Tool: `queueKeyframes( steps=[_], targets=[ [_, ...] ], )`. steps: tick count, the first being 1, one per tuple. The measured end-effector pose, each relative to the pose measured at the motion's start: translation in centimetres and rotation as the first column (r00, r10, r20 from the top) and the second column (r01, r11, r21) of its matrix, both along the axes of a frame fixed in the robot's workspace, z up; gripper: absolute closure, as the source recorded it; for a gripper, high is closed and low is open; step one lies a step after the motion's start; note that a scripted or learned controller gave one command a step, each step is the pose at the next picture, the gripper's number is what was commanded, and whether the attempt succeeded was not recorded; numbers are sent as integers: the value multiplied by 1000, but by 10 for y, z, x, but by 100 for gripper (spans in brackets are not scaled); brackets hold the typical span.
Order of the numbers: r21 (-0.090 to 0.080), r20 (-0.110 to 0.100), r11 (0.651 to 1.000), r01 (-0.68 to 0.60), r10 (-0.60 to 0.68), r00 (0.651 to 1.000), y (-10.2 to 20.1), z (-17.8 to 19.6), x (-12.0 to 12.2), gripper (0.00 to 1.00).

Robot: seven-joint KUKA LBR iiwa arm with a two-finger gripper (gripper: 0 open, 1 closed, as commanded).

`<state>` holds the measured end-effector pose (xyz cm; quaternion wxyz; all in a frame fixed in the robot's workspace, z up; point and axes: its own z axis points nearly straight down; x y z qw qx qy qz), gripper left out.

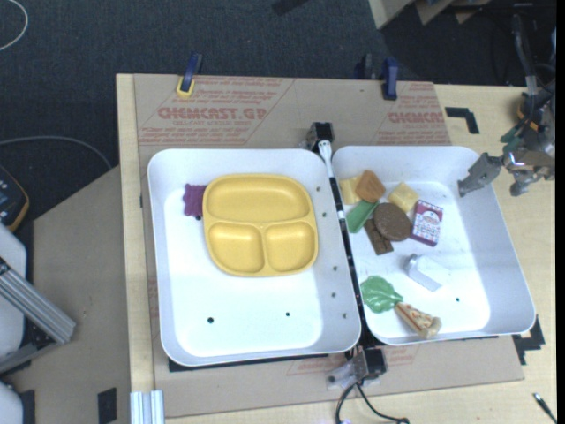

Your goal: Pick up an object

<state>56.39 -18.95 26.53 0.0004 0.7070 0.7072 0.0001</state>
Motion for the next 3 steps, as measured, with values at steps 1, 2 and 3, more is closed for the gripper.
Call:
queueKeyframes(
  steps=[1,2,3],
  targets=[
    [2,-7,1000,1,-1,1000,-3,-44,-4,0],
    [4,-8,1000,0,0,1000,7,-98,-9,0],
    [3,-8,1000,1,-1,1000,-1,-158,-12,0]
  ],
)
